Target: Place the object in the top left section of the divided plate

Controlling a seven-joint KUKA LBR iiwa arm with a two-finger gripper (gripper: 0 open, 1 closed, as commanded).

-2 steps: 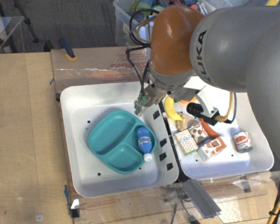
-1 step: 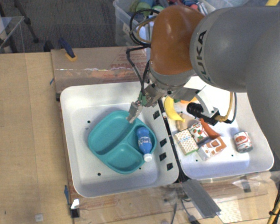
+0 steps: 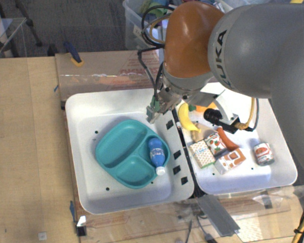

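Fingers (image 3: 154,112) well above bottle (image 3: 156,153)

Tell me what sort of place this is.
Most likely a robot lab bench: a grey arm reaches over two white bins, one holding a teal divided plate, beside a tub of jumbled items on a wooden table.

small blue bottle (image 3: 156,155) lies in teal divided plate's (image 3: 120,151) right section.

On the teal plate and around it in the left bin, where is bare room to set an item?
The divided plate has two bare sections; the blue bottle fills its right one. The left bin floor is bare along its left and near edges. The right bin is crowded.
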